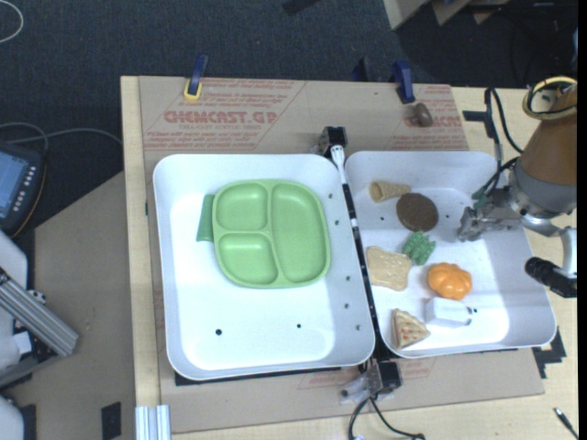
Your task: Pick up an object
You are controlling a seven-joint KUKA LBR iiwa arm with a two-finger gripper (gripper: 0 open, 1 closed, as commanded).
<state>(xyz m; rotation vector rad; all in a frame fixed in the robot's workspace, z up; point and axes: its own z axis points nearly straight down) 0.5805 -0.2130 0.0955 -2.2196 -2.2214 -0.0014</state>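
Observation:
The right bin holds several toy foods: a tan cone, a brown round cookie, a green broccoli piece, a slice of toast, an orange fruit, a white block and a pizza wedge. My gripper hangs low over the bin's right half. It is just right of the cookie and apart from it. I see nothing held in it.
The left bin carries a green divided plate. A dark ridge separates the two bins. The arm's orange band and grey wrist come in over the right bin's far right rim. Clamps sit along the bench's back edge.

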